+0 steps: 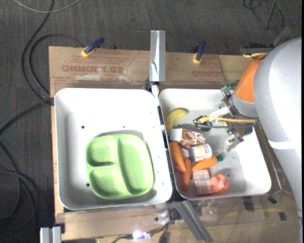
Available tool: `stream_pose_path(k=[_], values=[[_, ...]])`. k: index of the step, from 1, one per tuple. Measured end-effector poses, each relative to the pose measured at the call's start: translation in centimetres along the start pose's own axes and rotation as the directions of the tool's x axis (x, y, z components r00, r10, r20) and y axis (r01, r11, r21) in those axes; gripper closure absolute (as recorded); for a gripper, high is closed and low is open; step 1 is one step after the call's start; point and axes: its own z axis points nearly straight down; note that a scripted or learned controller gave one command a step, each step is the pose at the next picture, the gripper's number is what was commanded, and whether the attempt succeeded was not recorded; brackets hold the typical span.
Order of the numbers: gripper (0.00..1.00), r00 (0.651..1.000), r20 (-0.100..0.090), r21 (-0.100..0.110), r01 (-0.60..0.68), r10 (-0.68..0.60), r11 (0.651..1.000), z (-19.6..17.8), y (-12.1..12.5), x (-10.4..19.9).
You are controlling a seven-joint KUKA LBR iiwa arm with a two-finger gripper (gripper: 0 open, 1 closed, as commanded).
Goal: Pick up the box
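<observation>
Two shallow white plastic bins sit side by side on the brown counter (106, 67). The left bin (66, 103) carries a lime-green divided plastic plate (120, 166), and the right bin (251, 173) carries a jumble of toy groceries. The grey arm (283, 105) reaches over the right bin, and its pincer (233, 134) hangs above bare floor near the bin's right half, well apart from the pile. Whether the pincer is apart or together cannot be told at this slant.

The small white-and-brown cardboard box (188, 135) lies by the bin's left wall, just below a yellow banana-shaped toy (176, 118) and touching a labelled can on its side (200, 151) and a long orange carrot (178, 158). A pinkish box-like pack (201, 179) lies near the front wall, beside a red lump (220, 184).

Crowding is the likely hazard: a descent onto either box could catch the can or a carrot instead, or nudge the box against the wall. Which of the two packs is meant is hard to say, since the labels are blurred and the arm's bulk is cut off at the right.
</observation>
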Motion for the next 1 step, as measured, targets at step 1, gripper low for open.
stream_pose_path(k=[1], values=[[0.0,0.996,0.0,0.003,0.089,-0.089,0.996,-4.28,-3.88,-7.6]])
